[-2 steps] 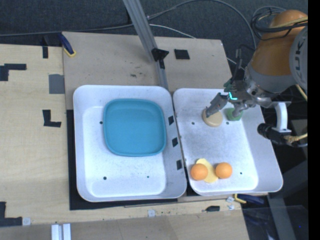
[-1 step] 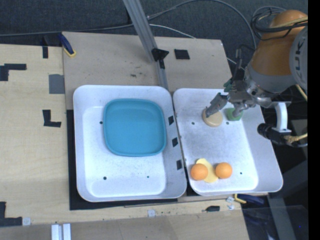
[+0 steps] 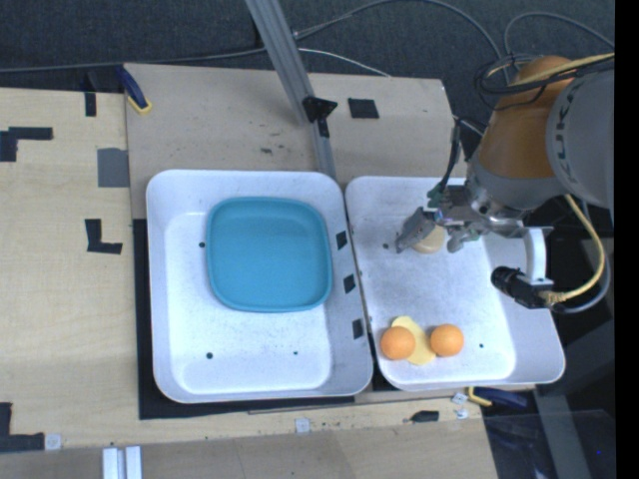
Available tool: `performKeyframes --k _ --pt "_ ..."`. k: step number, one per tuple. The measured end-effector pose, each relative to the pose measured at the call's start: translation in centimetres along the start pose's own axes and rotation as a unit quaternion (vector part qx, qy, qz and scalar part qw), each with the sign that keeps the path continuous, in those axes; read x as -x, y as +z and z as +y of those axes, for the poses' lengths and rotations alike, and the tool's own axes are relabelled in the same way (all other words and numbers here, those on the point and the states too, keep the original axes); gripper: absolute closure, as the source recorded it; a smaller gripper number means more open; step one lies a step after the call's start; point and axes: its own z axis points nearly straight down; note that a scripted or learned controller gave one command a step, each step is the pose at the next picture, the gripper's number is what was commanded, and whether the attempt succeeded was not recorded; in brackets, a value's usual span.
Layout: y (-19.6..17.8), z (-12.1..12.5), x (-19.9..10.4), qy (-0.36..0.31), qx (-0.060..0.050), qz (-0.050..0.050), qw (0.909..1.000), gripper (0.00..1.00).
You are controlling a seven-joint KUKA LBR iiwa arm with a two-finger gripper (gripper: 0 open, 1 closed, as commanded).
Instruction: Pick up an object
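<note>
**Gripper low over the right bin, a pale object at its tips**

We see the grey arm (image 3: 559, 138) with its orange band entering from the right of the frame, its two-finger gripper (image 3: 431, 236) down in the upper part of the right-hand shallow white bin (image 3: 469, 297). The two dark fingers (image 3: 410, 236) stand spread apart, and a small pale, cream-coloured object (image 3: 430, 240) lies between them on the bin floor; we cannot tell whether the fingers touch it or merely flank it.

Lower in the same bin, near its bottom edge, we find two small orange balls (image 3: 398, 343), one left and one right, with a pale yellow soft-looking piece (image 3: 413, 339) between and partly under them. These three lie well apart from the gripper.

The left-hand shallow white bin (image 3: 180, 297) holds a turquoise square plate with rounded corners (image 3: 269, 252), which lies flat in the bin's upper middle.

A grey metal bar (image 3: 285, 58) slants from the top centre of the frame down to the gap between the bins. Both bins sit on a tan wooden bench (image 3: 60, 297) marked with black tape pieces.
</note>
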Motion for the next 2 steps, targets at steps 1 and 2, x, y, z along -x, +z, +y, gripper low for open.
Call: performKeyframes --k 1,2 --pt "4.6 -0.8 0.0 0.0 0.001 0.0 1.0 0.0" --pt "9.7 -0.8 -0.1 0.0 0.002 0.0 1.0 0.0"
